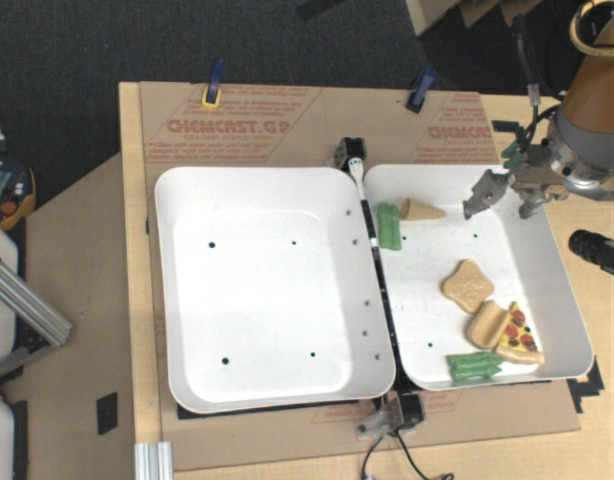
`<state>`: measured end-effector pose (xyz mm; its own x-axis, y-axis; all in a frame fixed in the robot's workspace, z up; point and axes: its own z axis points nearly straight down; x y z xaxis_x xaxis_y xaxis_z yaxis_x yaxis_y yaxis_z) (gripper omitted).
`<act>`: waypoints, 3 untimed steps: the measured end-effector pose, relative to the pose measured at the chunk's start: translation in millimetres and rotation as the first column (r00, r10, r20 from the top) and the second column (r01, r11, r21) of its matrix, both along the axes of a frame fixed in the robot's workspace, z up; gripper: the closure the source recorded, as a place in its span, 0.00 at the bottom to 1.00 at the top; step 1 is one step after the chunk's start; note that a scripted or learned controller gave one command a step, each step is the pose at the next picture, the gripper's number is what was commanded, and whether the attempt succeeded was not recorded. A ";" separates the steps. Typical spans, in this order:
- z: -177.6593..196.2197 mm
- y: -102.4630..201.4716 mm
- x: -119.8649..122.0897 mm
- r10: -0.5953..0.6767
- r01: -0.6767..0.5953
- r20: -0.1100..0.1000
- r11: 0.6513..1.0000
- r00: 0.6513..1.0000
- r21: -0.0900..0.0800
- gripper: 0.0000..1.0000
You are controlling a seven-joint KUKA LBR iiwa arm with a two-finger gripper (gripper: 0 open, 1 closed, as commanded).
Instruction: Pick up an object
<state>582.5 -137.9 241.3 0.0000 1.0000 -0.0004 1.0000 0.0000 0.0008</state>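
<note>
My gripper [505,204] hangs over the far right part of the right bin [570,298], open, with nothing between its fingers. In that bin a tan wedge [421,209] lies to the gripper's left, with a green block [389,226] beside it against the left wall. Nearer the front lie a toast-shaped piece [468,283], a bread roll [485,323], a pizza slice [518,336] and a flat green piece [474,367].
The left bin [163,258] lies alongside, separated by a black hinge strip [372,248]. Both bins rest on a cardboard sheet [287,118] clamped at the back by blue clips [214,83]. Cables and a black bracket [597,248] sit at the right.
</note>
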 end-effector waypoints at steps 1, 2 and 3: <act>150.2 18.9 -30.7 0.003 -0.003 0.009 1.000 1.000 -0.002 0.00; 236.7 35.8 -92.9 0.002 -0.002 0.007 1.000 1.000 -0.001 0.00; 295.7 66.2 -103.0 0.002 -0.002 0.005 1.000 1.000 -0.001 0.00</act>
<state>479.5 -71.8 537.0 -0.0016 1.0000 -0.0015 1.0000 0.0016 0.0062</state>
